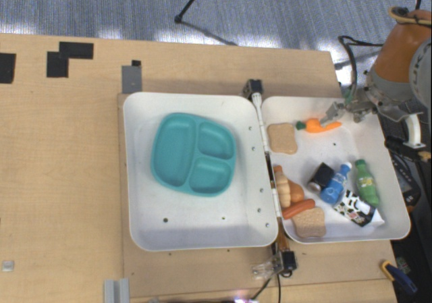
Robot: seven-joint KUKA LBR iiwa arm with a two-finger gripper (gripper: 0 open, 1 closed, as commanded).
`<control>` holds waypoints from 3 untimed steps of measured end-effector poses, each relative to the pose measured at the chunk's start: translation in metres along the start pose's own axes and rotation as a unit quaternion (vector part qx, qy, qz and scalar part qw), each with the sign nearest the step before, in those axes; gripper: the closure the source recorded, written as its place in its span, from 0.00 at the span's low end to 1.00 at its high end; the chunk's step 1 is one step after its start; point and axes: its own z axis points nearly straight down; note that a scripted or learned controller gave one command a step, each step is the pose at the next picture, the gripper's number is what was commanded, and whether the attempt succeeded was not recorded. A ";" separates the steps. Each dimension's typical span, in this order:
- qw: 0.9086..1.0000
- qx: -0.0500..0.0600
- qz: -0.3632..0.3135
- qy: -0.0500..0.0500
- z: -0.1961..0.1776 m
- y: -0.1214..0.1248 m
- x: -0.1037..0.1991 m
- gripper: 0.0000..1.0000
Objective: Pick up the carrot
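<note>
The carrot, orange with a small green tip on its left end, lies at the far side of the right bin. My gripper hangs low over the carrot's right end, touching or almost touching it. The grey arm with its orange band comes in from the upper right. Whether the carrot sits between the jaws cannot be made out from this angle.
In the right bin lie a toast slice, a black block, a blue bottle, a green bottle, a cow-patterned item, a sausage and a bread slice. A teal divided plate sits in the left bin.
</note>
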 end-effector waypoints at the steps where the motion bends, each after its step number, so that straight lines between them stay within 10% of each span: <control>1: 1.000 0.004 0.028 -0.001 0.004 0.009 0.005 0.00; 3: 0.998 -0.007 0.070 -0.005 0.005 0.004 0.027 0.00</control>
